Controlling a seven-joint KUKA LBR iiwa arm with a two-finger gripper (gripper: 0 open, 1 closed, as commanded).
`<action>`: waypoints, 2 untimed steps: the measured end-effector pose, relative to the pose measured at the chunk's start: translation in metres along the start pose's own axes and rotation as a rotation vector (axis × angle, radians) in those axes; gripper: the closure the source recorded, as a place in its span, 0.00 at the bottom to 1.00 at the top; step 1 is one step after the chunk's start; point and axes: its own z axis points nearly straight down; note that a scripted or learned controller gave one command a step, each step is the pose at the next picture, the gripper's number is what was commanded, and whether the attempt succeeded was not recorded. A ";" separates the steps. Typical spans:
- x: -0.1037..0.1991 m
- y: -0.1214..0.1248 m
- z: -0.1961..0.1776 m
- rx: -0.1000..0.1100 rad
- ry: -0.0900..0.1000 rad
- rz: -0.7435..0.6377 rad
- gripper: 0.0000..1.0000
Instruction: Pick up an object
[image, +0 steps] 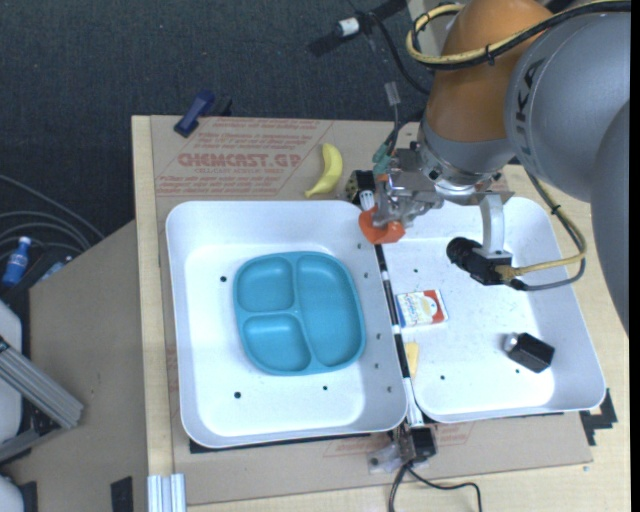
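- The grey arm's gripper hangs at the far end of the ridge between the two shallow white bins.
- A small round orange object sits right beneath the jaws, touching that ridge.
- Jaws spread or pinching? I can't tell; the wrist hides them.

You can read red print, "CHEMCAST GP", on the brown board behind the bins. Smaller red lines sit above and below it, too fine to make out. The small carton's label is unreadable.
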 end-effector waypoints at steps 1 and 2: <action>-0.014 -0.040 -0.005 0.004 -0.001 0.002 1.00; -0.009 -0.066 -0.019 0.004 0.000 0.001 1.00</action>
